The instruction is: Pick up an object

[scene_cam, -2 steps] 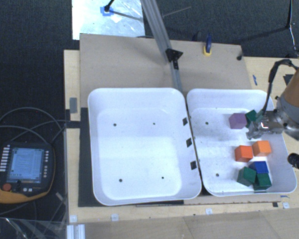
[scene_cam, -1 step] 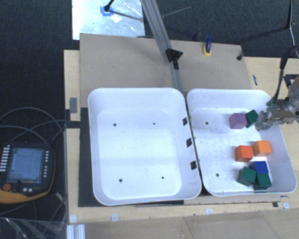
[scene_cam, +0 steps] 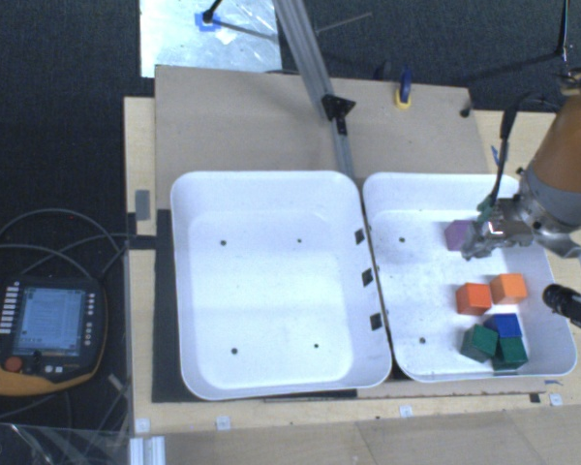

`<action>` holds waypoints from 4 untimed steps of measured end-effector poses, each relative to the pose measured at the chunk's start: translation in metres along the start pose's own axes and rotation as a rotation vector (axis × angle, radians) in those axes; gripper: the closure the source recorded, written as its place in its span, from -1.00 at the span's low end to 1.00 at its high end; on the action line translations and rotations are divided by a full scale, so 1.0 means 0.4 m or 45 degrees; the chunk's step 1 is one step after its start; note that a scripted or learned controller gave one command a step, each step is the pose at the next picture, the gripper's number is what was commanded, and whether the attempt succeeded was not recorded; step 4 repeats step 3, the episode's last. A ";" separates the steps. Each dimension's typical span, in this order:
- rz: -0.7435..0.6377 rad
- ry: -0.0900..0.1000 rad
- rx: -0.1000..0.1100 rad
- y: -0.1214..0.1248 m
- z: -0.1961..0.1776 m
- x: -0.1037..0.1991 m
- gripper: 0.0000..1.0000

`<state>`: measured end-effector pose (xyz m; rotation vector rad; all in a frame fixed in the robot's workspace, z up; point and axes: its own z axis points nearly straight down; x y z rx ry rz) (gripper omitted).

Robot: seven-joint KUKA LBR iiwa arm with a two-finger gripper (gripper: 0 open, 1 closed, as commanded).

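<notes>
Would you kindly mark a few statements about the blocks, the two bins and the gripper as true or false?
1. All the blocks lie in the right bin. True.
2. The purple block sits in the left bin. False: it lies in the right bin, next to the gripper.
3. Two orange blocks lie side by side. True.
4. The blue block lies far from the green blocks. False: it is right beside them.
</notes>
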<state>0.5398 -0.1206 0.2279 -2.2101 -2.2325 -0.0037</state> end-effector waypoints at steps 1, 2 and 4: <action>-0.001 0.001 -0.001 0.013 0.020 0.144 1.00; -0.001 0.000 -0.003 0.018 -0.007 0.263 1.00; -0.003 0.002 0.000 0.025 -0.025 0.417 1.00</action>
